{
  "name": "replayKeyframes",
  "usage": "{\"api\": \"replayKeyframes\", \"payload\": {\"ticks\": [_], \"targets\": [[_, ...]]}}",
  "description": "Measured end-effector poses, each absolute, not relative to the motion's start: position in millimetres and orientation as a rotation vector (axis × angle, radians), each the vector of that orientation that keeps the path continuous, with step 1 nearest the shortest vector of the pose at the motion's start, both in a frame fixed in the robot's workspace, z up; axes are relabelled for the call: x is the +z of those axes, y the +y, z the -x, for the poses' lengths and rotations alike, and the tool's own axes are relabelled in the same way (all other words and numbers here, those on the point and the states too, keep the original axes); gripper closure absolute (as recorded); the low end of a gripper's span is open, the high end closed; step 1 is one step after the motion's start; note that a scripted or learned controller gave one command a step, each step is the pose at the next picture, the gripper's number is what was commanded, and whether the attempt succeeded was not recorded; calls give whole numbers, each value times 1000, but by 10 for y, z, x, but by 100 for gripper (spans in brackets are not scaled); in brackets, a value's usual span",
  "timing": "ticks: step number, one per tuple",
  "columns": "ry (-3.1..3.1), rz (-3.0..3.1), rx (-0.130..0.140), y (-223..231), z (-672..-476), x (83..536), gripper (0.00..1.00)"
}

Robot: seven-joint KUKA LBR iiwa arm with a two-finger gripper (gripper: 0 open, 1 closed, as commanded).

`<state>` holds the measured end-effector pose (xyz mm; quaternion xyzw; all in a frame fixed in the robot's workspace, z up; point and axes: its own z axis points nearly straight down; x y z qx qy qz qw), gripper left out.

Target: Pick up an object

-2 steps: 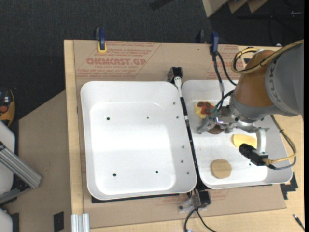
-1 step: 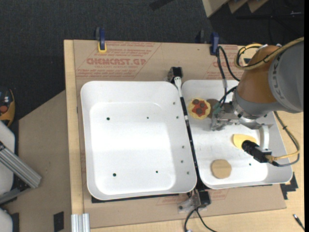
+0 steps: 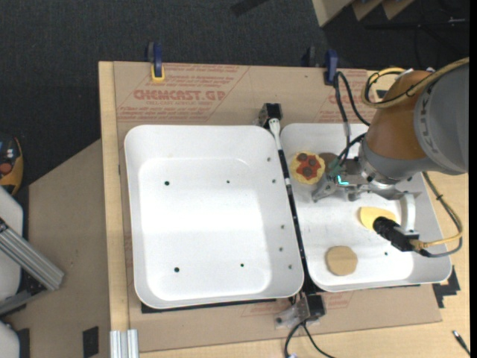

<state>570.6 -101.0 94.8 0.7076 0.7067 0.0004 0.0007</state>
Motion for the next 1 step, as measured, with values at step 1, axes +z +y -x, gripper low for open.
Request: {"api": "replayKeyframes", "payload": {"ticks": [1], "targets": [[2221, -2216, 2, -1050, -6321, 858, 0]]}}
